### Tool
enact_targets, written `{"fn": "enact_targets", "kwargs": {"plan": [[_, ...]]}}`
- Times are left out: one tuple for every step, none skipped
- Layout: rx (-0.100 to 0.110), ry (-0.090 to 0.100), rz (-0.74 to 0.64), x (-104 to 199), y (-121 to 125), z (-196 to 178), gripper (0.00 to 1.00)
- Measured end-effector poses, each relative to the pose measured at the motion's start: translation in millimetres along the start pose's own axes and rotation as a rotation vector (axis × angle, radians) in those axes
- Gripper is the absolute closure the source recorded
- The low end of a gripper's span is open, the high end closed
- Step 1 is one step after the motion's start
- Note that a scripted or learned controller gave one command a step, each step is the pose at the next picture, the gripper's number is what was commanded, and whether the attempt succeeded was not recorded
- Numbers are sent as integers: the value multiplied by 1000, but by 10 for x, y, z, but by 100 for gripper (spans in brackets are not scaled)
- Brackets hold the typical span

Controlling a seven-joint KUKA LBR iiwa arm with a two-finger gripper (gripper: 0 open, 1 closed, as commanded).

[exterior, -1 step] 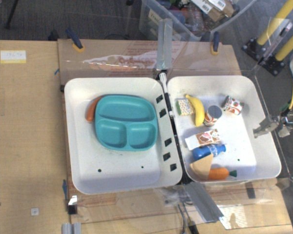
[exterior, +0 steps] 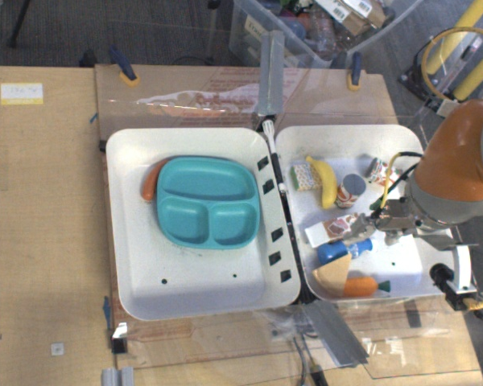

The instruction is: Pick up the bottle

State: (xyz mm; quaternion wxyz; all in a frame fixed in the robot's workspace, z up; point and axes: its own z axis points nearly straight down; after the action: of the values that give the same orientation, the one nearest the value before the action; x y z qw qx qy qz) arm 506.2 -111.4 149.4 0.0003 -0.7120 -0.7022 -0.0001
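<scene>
— Looking down at the right bin (exterior: 402, 139), where does the pincer (exterior: 361, 228) sit?

— Low over the bin's front half, at the end of the grey arm (exterior: 459, 175) with its orange band. Its dark fingers blur into each other, so I cannot tell how far apart they stand, nor whether anything lies between them.

— And the bottle (exterior: 343, 250)?

— Just below the pincer, lying on its side: blue body, white cap end pointing toward the arm. Pincer tip and bottle look very close, but whether they touch is hard to make out.

— What else crowds that spot?

— A tan wedge (exterior: 332, 274) sits under the bottle's blue end, and an orange carrot-like piece (exterior: 362, 286) lies beyond that, near the bin's front wall. To the pincer's left is a small white packet (exterior: 328, 230). Above it, farther off, are a banana (exterior: 325, 180), a round grey cup (exterior: 352, 187) and a patterned pouch (exterior: 304, 177).

— Anything partly hidden?

— Yes. In the left bin (exterior: 129, 240), well apart from the pincer, a teal divided plate (exterior: 207, 202) covers most of an orange thing (exterior: 149, 185); just one rounded edge sticks out, too little to name. The arm's bulk hides the right bin's far corner.
</scene>
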Motion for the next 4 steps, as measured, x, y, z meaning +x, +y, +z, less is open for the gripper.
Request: {"fn": "enact_targets", "kwargs": {"plan": [[-43,-3,-1,-92,650,360,0],[-44,-3,19,-64,695,408,0],[-56,-15,18,88,651,401,0],[-59,-12,73,110,616,402,0]]}}
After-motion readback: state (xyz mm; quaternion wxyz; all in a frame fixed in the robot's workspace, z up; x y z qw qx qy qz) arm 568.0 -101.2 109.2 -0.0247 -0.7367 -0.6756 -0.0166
